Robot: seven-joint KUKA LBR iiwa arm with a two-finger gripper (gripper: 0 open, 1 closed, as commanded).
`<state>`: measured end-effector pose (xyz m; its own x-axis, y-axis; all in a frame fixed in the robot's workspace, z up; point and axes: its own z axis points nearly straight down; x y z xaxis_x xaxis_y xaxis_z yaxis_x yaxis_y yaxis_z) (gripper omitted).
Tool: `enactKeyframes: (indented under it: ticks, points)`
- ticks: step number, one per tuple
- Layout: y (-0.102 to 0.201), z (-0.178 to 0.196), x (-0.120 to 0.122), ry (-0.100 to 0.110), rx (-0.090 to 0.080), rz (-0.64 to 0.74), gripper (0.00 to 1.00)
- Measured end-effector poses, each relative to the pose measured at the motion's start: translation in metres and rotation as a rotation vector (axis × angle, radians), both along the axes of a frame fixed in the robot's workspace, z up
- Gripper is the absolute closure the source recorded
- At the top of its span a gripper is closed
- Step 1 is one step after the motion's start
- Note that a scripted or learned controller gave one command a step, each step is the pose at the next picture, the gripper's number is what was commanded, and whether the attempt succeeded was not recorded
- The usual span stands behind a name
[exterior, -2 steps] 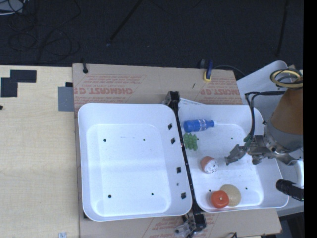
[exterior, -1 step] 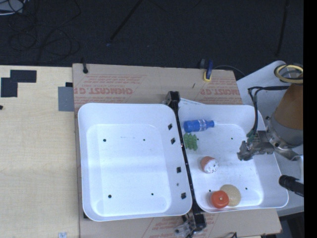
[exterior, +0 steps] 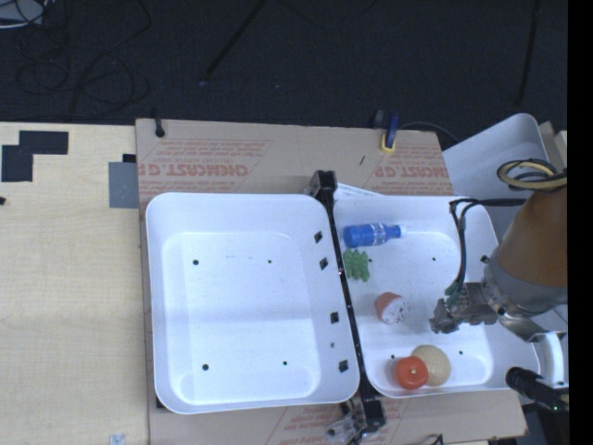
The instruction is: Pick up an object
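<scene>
The cardboard sheet (exterior: 278, 151) bears upside-down red "CHEMCAST GP" print.

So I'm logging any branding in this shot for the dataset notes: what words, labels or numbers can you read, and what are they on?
Red print on the cardboard sheet under the bins: upside down, apparently "CHEMCAST GP"; letters blurred, so uncertain.
More red print at the cardboard's front edge: too blurred to read.
Blue bottle: no readable label.
</scene>
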<state>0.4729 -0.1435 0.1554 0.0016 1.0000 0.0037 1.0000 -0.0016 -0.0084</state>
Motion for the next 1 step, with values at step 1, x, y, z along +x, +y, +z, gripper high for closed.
enactKeyframes:
  ticks: [1]
  points:
    - [-0.0010, 0.1113, 0.0459, -0.019, -0.007, 0.005, 1.00]
